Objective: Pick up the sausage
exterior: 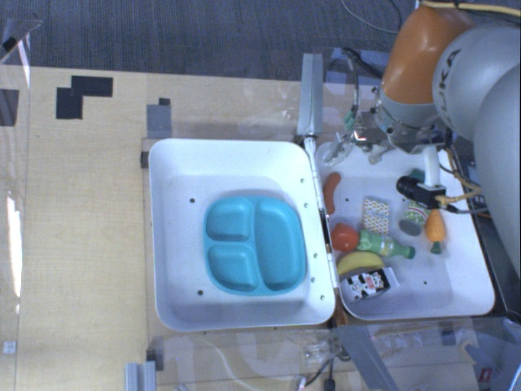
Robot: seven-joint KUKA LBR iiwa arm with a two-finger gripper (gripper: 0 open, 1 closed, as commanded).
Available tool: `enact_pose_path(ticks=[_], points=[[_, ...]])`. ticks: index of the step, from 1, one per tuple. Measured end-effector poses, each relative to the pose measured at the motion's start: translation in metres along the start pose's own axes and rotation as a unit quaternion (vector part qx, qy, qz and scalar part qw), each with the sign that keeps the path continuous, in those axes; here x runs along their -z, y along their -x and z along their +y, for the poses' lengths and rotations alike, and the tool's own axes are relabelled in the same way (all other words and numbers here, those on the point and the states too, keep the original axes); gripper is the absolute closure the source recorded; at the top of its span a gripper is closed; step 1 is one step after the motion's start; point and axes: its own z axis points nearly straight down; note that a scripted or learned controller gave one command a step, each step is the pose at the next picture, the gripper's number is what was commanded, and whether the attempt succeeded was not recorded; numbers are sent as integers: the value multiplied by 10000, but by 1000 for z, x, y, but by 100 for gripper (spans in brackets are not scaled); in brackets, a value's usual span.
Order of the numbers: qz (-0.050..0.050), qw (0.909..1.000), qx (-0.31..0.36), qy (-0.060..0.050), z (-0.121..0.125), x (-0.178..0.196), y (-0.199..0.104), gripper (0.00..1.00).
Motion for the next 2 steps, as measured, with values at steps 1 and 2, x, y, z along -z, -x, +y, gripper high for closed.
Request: enact_pose_path(ticks=[1,2], points=[[-2,10000,36,-4,-26,0,16,0],[-1,9997,-226,-13,-14,-78,45,0]])
